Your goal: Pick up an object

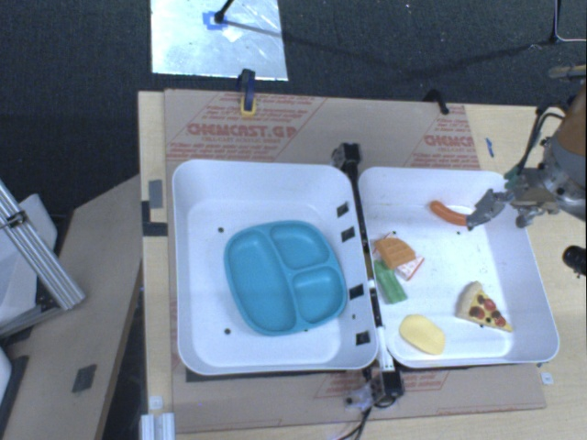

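Observation:
The right white bin [537, 287] holds several toy foods. An orange sausage [448, 212] lies near its back. Beside the divider sit an orange bread piece [394, 249], a green strip [390, 283] and a small white-and-red wedge [412, 267]. A yellow lump [422, 334] and a pizza slice [483, 306] lie near the front. My gripper [503, 211] hangs over the bin's back right, just right of the sausage. It is open, with nothing between its fingers, and its left fingertip [481, 214] is close to the sausage's right end.
The left white bin [197, 200] holds a blue divided plate [282, 276]. A black hinge strip [353, 236] runs between the two bins. Both bins rest on a cardboard sheet [275, 126] on the bench. A metal frame [37, 264] stands at the far left.

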`<move>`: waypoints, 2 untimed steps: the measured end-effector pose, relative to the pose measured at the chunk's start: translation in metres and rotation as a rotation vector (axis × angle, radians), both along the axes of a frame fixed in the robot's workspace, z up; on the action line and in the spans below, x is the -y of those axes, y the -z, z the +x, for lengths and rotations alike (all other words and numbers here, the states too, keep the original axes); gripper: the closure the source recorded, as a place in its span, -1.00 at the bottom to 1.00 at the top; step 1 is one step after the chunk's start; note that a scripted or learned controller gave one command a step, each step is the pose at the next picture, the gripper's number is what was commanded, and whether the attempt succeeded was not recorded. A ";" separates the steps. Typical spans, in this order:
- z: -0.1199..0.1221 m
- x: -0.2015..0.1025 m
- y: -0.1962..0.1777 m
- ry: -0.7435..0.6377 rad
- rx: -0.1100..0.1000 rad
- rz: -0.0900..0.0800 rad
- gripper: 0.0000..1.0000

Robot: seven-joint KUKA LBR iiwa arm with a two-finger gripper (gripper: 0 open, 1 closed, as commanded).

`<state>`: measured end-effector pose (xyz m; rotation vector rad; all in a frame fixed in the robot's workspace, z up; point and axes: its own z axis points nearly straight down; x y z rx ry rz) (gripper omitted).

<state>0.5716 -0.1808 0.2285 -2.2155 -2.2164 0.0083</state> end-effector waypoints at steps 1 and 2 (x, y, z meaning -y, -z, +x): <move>0.002 0.000 -0.006 -0.003 0.010 -0.002 -1.00; 0.012 0.001 0.042 -0.002 0.008 -0.002 -1.00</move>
